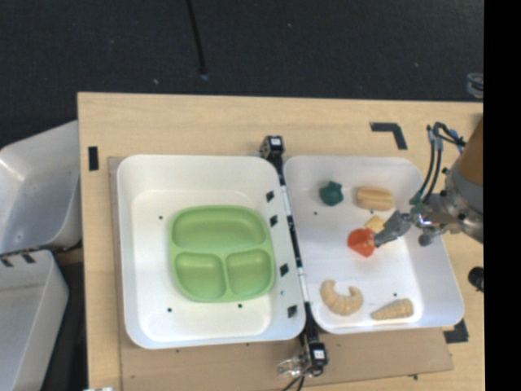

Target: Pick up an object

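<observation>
The right bin [431, 287] holds several small toy foods. A red round piece [361, 242] lies near the bin's middle, with a small yellow piece [374, 222] just above it on its right. My gripper [391, 230] reaches in from the right and its tip sits right beside the red piece and the yellow piece, low over the bin floor. Nothing is visibly held. A dark green piece [330, 193] and a tan bread roll [374, 197] lie toward the back. A pale croissant [342, 298] and a tan corn-like piece [392, 309] lie near the front.
The left bin [142, 186] carries a green divided plate [221, 252]. A black divider with clips [288, 235] runs between the bins. Cables [435, 149] loop above the wrist at the right edge. A white container [37, 194] stands off the bench to the left.
</observation>
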Tool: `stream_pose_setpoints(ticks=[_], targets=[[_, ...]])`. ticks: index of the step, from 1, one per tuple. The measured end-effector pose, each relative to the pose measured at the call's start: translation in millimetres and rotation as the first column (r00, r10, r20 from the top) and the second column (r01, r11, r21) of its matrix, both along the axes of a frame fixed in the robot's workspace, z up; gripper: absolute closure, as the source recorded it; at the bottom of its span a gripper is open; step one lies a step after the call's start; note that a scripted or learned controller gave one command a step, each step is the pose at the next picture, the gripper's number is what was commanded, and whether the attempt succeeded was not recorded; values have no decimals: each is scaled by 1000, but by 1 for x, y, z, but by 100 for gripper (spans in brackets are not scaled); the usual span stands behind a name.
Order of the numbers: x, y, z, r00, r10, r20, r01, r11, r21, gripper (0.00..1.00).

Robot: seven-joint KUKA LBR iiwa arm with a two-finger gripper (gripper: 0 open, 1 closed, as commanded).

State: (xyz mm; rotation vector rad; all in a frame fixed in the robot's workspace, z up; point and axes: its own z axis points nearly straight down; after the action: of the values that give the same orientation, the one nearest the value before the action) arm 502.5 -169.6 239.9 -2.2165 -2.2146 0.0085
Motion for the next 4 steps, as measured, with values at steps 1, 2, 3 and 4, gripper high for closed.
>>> stream_pose_setpoints(ticks=[1, 2, 3, 4], targets=[[2, 0, 5, 1000, 3, 11, -3, 1000, -2, 0], [1, -2, -37, 1000, 1, 8, -1, 1000, -3, 0], [-3, -1, -80, 1000, 0, 7, 0, 1000, -3, 0], [-4, -2, -133, 1000, 0, 7, 0, 1000, -3, 0]])
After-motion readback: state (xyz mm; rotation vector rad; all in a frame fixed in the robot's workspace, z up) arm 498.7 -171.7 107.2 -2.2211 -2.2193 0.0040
